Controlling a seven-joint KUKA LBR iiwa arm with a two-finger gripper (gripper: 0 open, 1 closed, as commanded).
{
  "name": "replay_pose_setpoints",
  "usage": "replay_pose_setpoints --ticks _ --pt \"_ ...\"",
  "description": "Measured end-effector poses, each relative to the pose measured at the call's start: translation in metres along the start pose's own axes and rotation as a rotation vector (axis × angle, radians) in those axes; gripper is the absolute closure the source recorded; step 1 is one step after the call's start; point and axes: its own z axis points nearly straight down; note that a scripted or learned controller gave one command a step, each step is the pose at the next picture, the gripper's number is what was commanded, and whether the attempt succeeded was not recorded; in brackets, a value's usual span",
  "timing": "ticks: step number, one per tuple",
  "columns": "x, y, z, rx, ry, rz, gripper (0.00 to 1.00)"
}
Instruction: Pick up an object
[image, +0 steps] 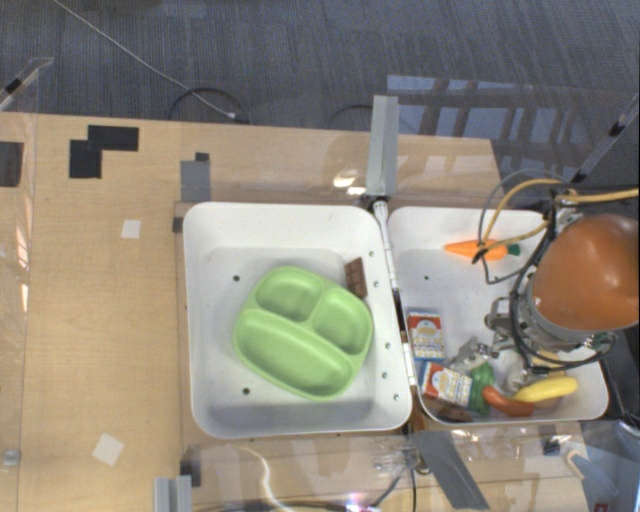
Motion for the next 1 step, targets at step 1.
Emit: replay_pose_setpoints --ticks 1 --pt "-0.0088 0.0033 -0.0004 0.001 0.001 -0.188 0.0"
